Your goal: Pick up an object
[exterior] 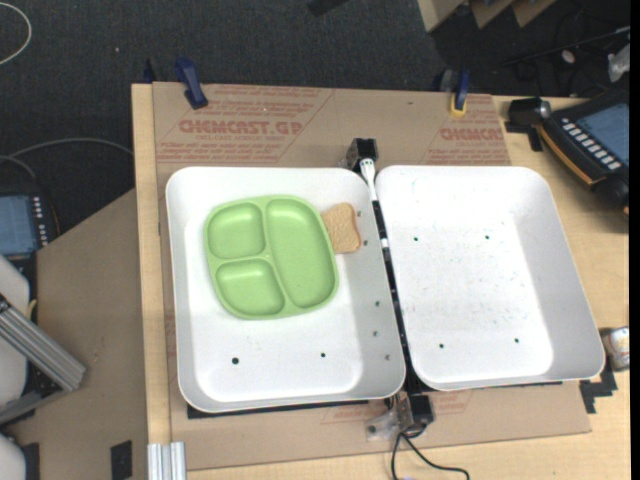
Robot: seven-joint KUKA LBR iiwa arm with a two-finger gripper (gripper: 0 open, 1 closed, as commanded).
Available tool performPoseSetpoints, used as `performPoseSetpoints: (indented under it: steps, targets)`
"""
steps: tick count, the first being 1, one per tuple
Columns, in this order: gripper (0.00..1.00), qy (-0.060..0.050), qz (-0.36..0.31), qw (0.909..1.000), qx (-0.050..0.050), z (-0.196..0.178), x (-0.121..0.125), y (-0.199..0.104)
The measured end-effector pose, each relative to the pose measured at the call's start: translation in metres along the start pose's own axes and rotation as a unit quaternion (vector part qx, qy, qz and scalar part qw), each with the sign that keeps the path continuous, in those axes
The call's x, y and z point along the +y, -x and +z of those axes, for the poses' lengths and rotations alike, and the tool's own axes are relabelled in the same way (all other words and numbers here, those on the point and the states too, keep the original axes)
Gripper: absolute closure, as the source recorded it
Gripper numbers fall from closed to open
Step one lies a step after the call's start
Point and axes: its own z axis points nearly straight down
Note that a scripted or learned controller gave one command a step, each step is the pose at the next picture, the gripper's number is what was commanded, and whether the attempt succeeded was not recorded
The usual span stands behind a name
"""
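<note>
From the overhead camera I see two white bins side by side on a cardboard-covered bench [300, 118]. The left bin [200, 368] holds a green divided plate [270, 258], lying flat toward the bin's back left, and a small tan item, seemingly a slice of toast [343, 228], lying flat and touching the plate's right rim, near the wall shared with the right bin [480, 268]. I judge both are loose pick candidates lying as they happened to land. The toast is the easier target: small and accessible from above, though the plate rim on one side and the bin wall on the other narrow the finger clearance. The plate is wide and shallow, so I expect a grasp would need its rim. As to the claw, I cannot tell its state. Blue [190, 83] and yellow [460, 98] clamps pin the cardboard at the back edge; cables run at the front, well clear of the bins.
</note>
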Motion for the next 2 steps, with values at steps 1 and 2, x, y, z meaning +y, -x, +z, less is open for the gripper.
performPoseSetpoints:
  steps: [1,2]
  targets:
    - [0.00,-0.013,0.000,0.9999,0.004,0.010,-0.059,-0.059]
    - [0.00,-0.012,0.001,0.9999,0.003,0.009,-0.100,-0.065]
